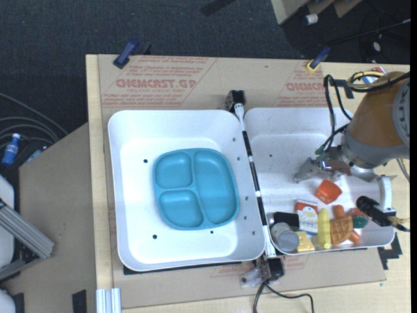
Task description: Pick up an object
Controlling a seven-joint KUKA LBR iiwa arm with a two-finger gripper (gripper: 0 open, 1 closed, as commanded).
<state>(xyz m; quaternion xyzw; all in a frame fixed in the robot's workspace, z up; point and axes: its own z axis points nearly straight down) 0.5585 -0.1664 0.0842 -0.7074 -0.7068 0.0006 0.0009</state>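
The gripper (311,168) hangs with fingers spread, nothing between them, in the right bin (280,126); the nearest object, an orange block (328,191) (tilted), lies just beside it at five o'clock

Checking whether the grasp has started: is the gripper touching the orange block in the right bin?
Apart. The camera view shows bare white bin floor between the gripper and the orange block, which lies below and to its right.

L bin (124,132): divided plate (195,188) centered | R bin (280,126): small items (319,223) along front edge, arm (381,126) above
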